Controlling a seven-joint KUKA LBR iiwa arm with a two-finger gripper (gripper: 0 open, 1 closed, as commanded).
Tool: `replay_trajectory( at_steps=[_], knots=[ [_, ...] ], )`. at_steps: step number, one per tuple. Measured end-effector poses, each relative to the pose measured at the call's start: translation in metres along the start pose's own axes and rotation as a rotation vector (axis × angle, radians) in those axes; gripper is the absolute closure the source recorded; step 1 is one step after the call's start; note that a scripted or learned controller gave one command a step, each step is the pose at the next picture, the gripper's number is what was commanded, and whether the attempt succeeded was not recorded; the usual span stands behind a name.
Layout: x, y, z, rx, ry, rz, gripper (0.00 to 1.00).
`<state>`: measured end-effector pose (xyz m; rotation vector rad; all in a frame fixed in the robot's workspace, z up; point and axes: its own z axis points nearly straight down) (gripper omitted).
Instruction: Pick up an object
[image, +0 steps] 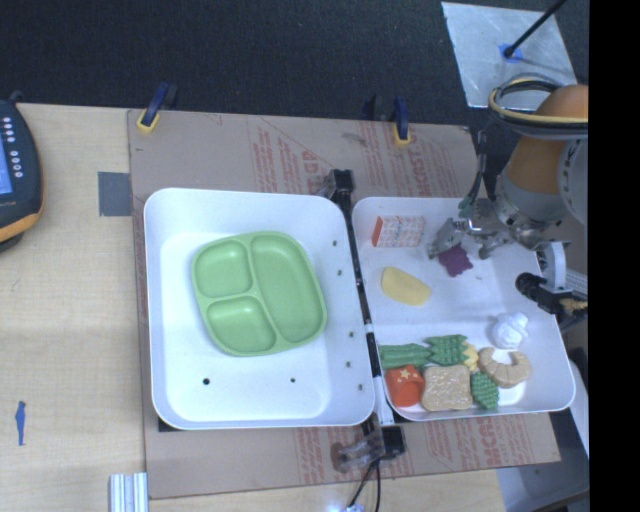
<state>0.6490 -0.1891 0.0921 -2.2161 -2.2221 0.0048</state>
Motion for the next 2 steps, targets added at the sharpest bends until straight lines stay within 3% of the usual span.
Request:
replay_trajectory(
  at_steps=[1, 2],
  knots=[
    [-0.0004, 0.0009, -0.0115, -0.001, -0.001, -0.002, 1.0],
    [-0.0004, 0.0007, -0.011, 0.0, -0.001, -0.002, 0.0]
  ],
)
